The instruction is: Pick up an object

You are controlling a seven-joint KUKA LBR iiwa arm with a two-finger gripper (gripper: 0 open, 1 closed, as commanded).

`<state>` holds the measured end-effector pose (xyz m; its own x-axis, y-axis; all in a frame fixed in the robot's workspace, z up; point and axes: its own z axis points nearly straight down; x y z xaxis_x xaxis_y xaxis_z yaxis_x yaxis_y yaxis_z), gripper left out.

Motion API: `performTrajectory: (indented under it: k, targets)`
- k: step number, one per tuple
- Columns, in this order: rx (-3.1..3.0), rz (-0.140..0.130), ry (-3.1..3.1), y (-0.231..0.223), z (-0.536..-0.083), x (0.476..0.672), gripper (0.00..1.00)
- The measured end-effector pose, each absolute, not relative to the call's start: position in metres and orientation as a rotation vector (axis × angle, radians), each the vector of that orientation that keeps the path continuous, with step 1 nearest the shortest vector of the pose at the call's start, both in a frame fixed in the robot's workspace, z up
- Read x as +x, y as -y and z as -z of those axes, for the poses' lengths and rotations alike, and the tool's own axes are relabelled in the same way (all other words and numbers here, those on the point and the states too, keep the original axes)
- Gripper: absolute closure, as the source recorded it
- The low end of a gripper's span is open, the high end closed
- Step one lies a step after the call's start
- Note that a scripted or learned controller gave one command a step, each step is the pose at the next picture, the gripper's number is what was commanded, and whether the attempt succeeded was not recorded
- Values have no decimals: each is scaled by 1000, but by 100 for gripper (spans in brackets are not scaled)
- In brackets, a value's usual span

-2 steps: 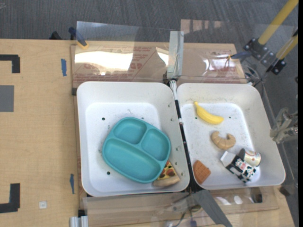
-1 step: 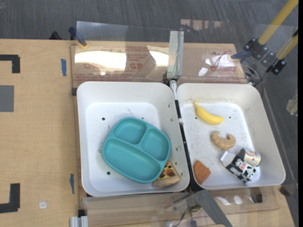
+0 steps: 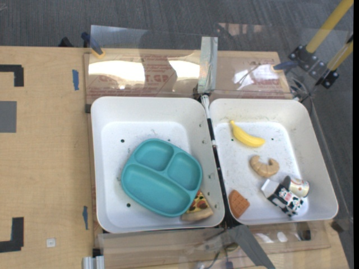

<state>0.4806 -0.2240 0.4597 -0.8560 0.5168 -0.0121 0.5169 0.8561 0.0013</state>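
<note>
In the view's left bin [image 3: 112, 116] I see a teal divided plate [image 3: 162, 175] partly covering what may be a pizza slice [image 3: 197, 209]; the right bin [image 3: 315, 150] has a black-and-white toy [image 3: 287, 199] I can't make out

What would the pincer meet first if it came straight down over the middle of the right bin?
Probably the tan croissant-shaped toy, lying about mid-floor of the right bin; the banana and orange cracker lie apart from it.

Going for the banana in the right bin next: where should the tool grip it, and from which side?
Grip the banana across its thick middle, coming straight down from above. It lies flat on the right bin floor, running diagonally, with open floor on both long sides, so set the fingers across its narrow width. The tapered ends would likely slip.
</note>
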Motion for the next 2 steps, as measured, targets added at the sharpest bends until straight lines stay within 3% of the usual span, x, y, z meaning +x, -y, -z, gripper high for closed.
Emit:
performTrajectory:
  k: [1, 2]
  targets:
    - [1627, 0, -2678, 223, -487, 481, 100]
    - [2263, -1, -2172, 224, -486, 480, 100]
